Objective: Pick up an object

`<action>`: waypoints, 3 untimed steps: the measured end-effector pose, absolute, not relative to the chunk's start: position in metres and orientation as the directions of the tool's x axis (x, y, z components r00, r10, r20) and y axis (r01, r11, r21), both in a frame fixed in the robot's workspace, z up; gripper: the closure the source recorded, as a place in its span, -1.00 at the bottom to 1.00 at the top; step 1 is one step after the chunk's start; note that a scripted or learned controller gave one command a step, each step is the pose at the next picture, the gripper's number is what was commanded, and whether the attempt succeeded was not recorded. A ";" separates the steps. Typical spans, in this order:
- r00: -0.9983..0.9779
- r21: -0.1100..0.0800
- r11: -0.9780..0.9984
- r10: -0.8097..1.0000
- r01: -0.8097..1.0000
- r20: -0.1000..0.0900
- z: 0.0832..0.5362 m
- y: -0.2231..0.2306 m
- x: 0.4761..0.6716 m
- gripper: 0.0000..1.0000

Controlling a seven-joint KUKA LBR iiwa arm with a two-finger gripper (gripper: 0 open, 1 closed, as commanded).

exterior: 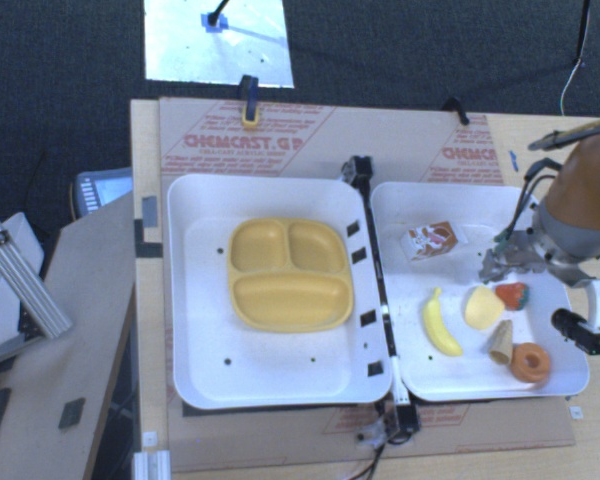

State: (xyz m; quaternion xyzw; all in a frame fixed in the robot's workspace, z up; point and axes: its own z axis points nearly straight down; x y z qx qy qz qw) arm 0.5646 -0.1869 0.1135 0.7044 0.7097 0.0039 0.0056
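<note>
Camera view has the hand (498, 265) low in the right bin (400, 268), just above the strawberry (513, 294); its opening cannot be told. It should centre on the berry before closing.

2 white bins: left bin (195, 298), right bin (460, 203). Left bin: 1 yellow 3-compartment plate (288, 274). Right bin, 6 items: 1 banana (440, 324), 1 pale yellow fruit (483, 308) just right of banana, 1 strawberry (514, 294), 1 ice cream cone (501, 341), 1 orange donut (530, 362), 1 red/white packet (431, 239) up from banana.
</note>
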 end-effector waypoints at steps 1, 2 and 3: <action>-0.005 0.006 0.005 1.000 1.000 -0.002 0.165 -0.178 0.564 1.00; -0.006 0.008 0.006 1.000 1.000 -0.002 0.223 -0.171 0.572 1.00; -0.006 0.008 0.006 1.000 1.000 -0.002 0.277 -0.171 0.574 1.00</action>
